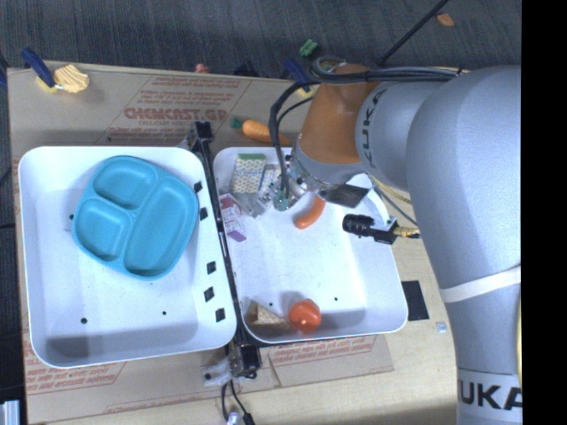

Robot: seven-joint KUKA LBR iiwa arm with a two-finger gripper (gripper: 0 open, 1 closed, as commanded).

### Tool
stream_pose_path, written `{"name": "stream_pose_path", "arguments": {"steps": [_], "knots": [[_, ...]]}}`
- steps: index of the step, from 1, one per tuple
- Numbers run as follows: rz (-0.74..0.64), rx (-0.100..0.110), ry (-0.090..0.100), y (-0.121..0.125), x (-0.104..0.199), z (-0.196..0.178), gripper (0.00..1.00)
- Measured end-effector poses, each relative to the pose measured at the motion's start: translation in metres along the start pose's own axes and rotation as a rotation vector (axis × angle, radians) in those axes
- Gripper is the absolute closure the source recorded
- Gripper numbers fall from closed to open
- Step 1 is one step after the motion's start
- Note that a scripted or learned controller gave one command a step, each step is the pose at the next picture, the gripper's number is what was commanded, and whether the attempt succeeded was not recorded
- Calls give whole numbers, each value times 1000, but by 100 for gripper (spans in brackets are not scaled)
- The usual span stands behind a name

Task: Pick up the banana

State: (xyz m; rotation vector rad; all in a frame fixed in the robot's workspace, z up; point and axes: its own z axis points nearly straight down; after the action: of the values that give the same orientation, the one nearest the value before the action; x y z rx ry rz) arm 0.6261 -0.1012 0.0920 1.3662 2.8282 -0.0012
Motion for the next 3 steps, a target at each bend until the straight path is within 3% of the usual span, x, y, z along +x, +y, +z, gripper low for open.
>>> {"name": "stream_pose_path", "arguments": {"steps": [1,2,3], "knots": [[-4,0,-2,1,0,-11,100],[-304,2,3,4,2,0,100],[-608,1,3,-10,12,0,100]]}}
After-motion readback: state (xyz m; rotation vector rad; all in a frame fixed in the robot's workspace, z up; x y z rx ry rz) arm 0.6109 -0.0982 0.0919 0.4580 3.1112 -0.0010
